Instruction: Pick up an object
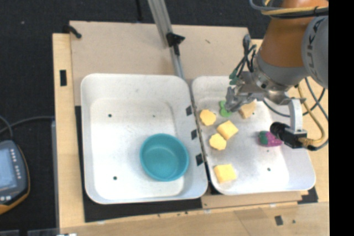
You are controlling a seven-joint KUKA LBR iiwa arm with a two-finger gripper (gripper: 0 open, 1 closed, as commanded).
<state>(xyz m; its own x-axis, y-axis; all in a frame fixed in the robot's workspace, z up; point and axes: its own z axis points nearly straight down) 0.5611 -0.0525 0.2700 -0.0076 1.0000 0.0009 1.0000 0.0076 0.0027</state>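
— Blocks: where are they sitting?
— Nearest, a yellow block (pixel 224 173) is lying at the right bin's (pixel 298 174) front; three more are resting behind it.
— And the end effector (pixel 233 98)?
— It is hanging over the green piece (pixel 224 110); whether clenched or released, I cannot tell.

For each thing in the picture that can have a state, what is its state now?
Gripper: low in the right bin, among the objects.
Teal bowl: upright, in the left bin.
Green object: lying beside the gripper.
Four yellow blocks: loose on the right bin floor.
Tan block: beside the gripper.
Purple object: lying in the right bin.
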